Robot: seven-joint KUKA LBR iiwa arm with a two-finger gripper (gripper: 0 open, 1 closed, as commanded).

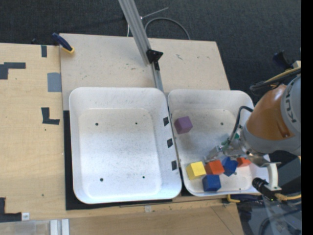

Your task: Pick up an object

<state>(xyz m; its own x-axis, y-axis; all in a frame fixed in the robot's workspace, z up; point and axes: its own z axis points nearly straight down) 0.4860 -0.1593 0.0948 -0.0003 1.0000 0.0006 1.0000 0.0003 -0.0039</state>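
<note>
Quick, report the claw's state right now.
Claw: low in the right bin, at the cluster of blocks by the orange block; open or closed cannot be told, nor whether it holds anything.

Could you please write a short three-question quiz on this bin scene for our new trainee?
1. True or false: the purple block lies apart from the other blocks.
2. Which block lies nearest the left bin? A) yellow block B) orange block C) purple block
3. Fill in: every block lies in the ____ bin.

Key: 1 true. 2 C. 3 right. The end effector hangs by the bottom cluster.
</note>
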